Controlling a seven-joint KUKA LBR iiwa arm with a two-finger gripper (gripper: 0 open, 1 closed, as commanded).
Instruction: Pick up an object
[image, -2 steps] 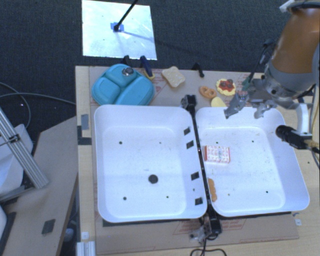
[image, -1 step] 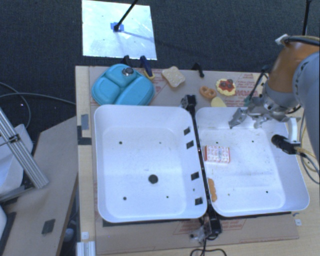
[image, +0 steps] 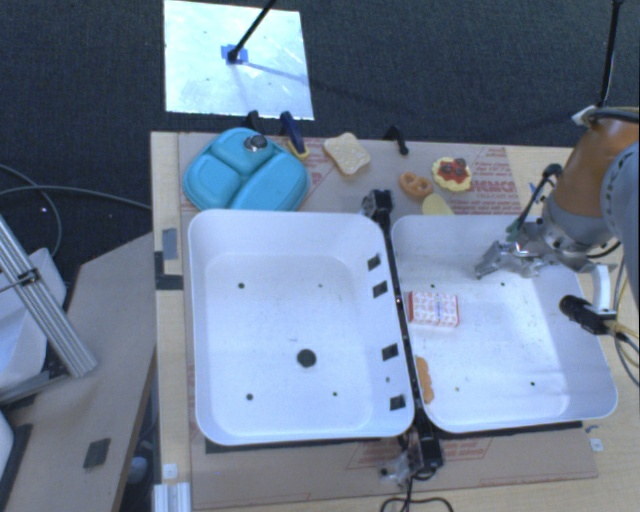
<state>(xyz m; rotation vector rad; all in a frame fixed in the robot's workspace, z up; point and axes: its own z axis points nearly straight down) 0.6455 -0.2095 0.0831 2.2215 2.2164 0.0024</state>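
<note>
Behind the bins, on the cardboard strip of the bench: blue divided plate (image: 246, 172) at left, toast slice (image: 347, 153) next to it, then a small pretzel-like piece (image: 415, 183), a round red-topped piece (image: 452, 173) and a pale yellow piece (image: 436, 205) right against the right bin's back rim. All outside the bins, well apart from the gripper. Reflective sheet (image: 237, 60) lies on the dark floor further back.

Left bin (image: 225, 240): one small dark round object (image: 306, 357) near the middle of the floor, plus a few tiny dark specks.

Right bin (image: 590, 395): small white box with red print (image: 434, 308) lies flat on the floor toward the left side, close to the divider. An orange-brown item (image: 424, 378) sits against the left wall of this bin, nearer the front, partly tucked by the divider; can't tell what it is.

Gripper (image: 492, 264) is over the back part of the right bin, arm (image: 598, 180) coming in from the right, fingers pointing left and down. Jaws look spread apart, nothing between them. A dark cylindrical part (image: 582, 313) sticks out below the wrist on the right side.

Box is left of and in front of the fingertips, near but not touching. Bare bin floor between box and gripper, nothing blocking. Orange-brown item is further off, past the box.
</note>
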